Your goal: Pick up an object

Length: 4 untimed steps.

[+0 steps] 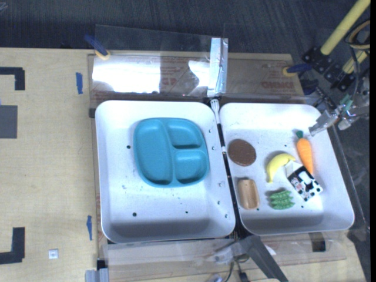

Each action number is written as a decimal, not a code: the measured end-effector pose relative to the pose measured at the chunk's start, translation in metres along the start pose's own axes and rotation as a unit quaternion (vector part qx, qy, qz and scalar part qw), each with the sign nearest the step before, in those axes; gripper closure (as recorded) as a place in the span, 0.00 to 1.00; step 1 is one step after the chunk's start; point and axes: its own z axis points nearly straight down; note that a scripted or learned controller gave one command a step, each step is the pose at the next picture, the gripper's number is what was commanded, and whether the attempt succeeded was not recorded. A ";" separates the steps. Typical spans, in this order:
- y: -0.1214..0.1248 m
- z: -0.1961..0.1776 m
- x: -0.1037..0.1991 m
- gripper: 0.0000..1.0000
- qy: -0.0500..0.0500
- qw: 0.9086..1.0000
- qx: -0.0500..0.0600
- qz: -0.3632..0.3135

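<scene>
Looking down on the bench, we have two shallow white bins side by side, and the action is all on the right. The left bin point(111, 204) carries a blue divided plate point(171, 150), lying flat toward the back of its floor. Over in the right bin point(335, 213) there's a small crowd: a brown round disc point(241, 151) near the dividing wall, a tan bread-like piece point(248, 193) just in front of it, a yellow banana point(278, 164) in the middle, a green pea pod point(281, 200) close to the banana's lower end, an orange carrot point(305, 155) pointing up toward the far right corner, and a white box with black and red marks point(304, 183) tucked between banana and carrot, touching or nearly touching both. And the gripper point(322, 124) sits at the far right corner of that bin, right beside the carrot's green top, with the arm behind it trailing off to the right in a tangle of cables. Nothing is seen between its tips; whether the jaws are apart or together, I cannot tell from up here, as it's too small and cluttered. Every object lies on the bin floor. A clear plastic sheet point(155, 66) stands behind the bins.
</scene>
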 end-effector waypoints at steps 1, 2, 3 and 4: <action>0.010 0.141 0.009 0.00 0.005 1.000 -0.003 -0.012; 0.011 0.130 0.007 1.00 0.002 1.000 -0.004 -0.011; 0.074 0.153 0.063 1.00 0.002 1.000 0.004 -0.016; 0.113 0.046 0.149 1.00 0.001 1.000 -0.006 0.022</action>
